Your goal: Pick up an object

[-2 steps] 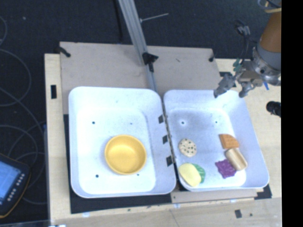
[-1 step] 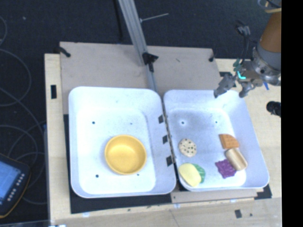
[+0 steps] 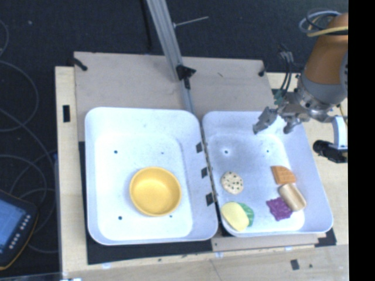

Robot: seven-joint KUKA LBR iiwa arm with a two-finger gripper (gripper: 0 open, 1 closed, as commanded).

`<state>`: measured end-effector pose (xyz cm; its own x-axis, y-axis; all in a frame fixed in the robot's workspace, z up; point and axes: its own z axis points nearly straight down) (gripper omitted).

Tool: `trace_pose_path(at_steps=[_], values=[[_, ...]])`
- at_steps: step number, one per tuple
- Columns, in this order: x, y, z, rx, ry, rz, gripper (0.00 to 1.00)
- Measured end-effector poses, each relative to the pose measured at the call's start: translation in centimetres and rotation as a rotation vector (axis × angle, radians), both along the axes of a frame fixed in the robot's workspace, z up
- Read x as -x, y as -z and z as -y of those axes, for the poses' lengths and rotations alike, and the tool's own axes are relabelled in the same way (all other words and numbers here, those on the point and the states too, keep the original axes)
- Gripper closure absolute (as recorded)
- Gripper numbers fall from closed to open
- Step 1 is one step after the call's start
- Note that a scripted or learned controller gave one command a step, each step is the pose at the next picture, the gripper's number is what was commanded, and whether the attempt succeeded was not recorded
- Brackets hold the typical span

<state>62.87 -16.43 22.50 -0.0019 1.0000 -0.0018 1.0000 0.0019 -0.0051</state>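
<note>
Now, from the left: yellow bowl [image 3: 154,191] sits alone in the left bin [image 3: 105,127]. Right bin [image 3: 310,174] holds the cookie [image 3: 232,183], yellow-green piece [image 3: 237,215], purple piece [image 3: 279,208] and tan cylinder [image 3: 291,196], all well below the gripper [image 3: 276,123], fingers spread, holding nothing, over the bin's upper edge.

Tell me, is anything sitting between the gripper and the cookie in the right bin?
Nothing visible does. The gripper, fingers spread, hangs over the far part of the right bin, and only bare bin floor lies between it and the cookie.
</note>
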Motion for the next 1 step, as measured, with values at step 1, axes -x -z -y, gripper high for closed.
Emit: trace_pose_path(at_steps=[1], values=[[0.27, 6.33, -0.05, 0.0, 0.003, 0.0, 0.0]])
